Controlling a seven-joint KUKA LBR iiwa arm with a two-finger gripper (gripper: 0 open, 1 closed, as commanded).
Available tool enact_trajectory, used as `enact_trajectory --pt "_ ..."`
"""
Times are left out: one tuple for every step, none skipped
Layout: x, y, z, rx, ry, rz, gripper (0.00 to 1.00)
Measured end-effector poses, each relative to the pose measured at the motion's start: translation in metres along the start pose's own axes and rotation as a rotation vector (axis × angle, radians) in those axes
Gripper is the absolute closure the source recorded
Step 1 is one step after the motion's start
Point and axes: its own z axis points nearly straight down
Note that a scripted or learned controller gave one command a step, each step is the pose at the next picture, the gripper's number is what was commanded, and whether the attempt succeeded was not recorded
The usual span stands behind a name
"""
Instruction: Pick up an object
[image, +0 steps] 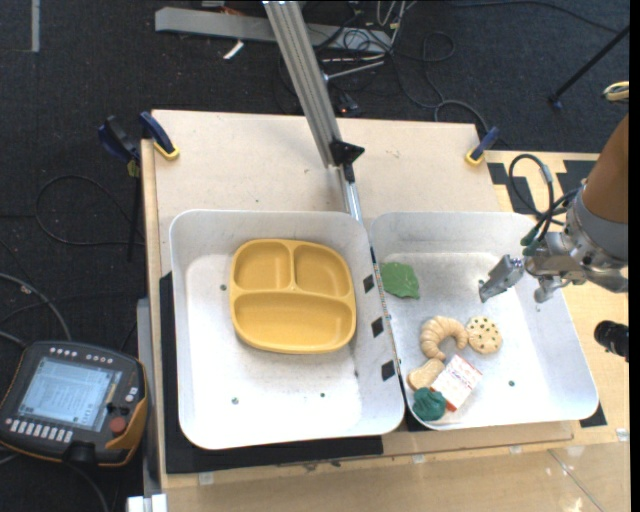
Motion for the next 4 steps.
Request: enact_trajectory --pt "0.0 0.0 0.0 -0.001 0.0 0.001 0.0" --pt "-0.005 -0.006 0.047 0.004 0.0 0.003 0.0" --pt "-0.007 -0.006 0.111 0.006 0.001 0.003 0.0" --pt "-0.008 -0.004 0.16 -0.006 -0.005 0.003 0.0"
